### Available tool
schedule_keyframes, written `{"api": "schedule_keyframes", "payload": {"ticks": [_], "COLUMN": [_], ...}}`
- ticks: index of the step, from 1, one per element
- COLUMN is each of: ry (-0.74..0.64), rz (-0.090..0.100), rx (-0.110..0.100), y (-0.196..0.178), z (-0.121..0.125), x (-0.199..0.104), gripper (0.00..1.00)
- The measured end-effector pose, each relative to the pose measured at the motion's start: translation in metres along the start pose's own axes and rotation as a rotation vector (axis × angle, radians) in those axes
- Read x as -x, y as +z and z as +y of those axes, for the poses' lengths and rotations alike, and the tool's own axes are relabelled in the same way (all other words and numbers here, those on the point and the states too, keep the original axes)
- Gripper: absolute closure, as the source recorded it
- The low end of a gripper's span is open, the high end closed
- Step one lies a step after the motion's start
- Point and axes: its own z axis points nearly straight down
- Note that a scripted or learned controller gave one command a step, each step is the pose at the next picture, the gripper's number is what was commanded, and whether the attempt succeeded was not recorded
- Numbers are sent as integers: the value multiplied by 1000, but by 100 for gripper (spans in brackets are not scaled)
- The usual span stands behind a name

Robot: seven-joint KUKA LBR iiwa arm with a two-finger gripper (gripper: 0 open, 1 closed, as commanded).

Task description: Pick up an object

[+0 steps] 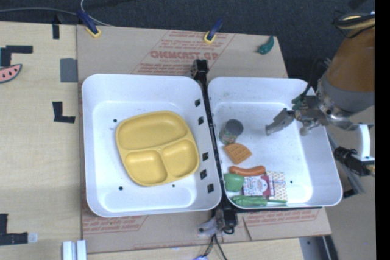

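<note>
Camera view, jaws apart above right bin [317,176], grey can [231,129] left of them, untouched

There are two white bins: the left bin [97,131] and the right bin [317,173]. One yellow tray [157,147] has three parts. One grey round can [231,130], one orange waffle piece [237,153], one red hot dog [246,171], one green toy [233,182], one small patterned packet [274,184]
</note>
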Motion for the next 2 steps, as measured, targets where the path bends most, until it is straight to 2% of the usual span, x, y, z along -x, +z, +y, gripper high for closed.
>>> {"api": "schedule_keyframes", "payload": {"ticks": [1,2], "ry": [-1,0], "rz": [0,-3], "rx": [6,7], "y": [133,124], "z": [38,38], "x": [-29,-28], "gripper": [0,100]}}
